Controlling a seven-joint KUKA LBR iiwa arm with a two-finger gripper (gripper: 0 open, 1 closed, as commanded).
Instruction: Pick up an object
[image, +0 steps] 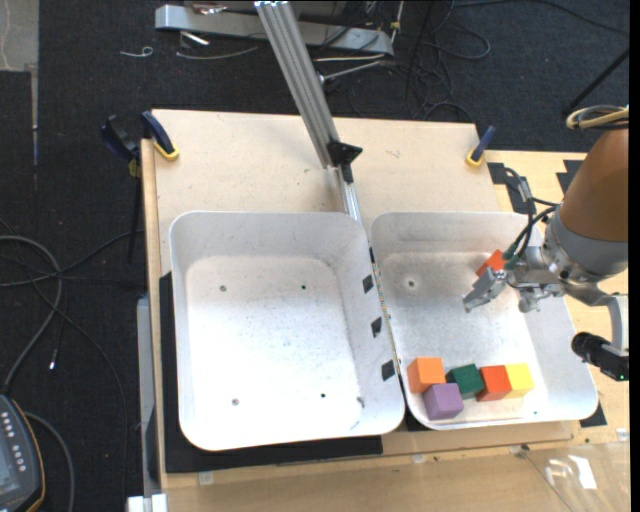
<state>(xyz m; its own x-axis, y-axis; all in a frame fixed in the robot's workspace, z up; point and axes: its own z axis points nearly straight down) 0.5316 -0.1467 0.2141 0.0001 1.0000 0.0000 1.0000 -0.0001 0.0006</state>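
Hovering over the right bin (560, 330), gripper (487, 291) up off the floor, orange block (493, 263) at its upper side; cannot tell whether clamped on it or just beside it. Remaining blocks clustered well below the gripper against the near wall: orange (429, 371), purple (442, 399), green (466, 379), red-orange (495, 381), yellow (519, 377). Packed edge to edge, so little finger clearance there, probably.

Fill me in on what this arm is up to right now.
The arm's gripper hangs over the right bin, up in its far half. Five blocks sit clustered at the near edge: orange block, purple block, green block, red block, yellow block. The left bin sits alongside.
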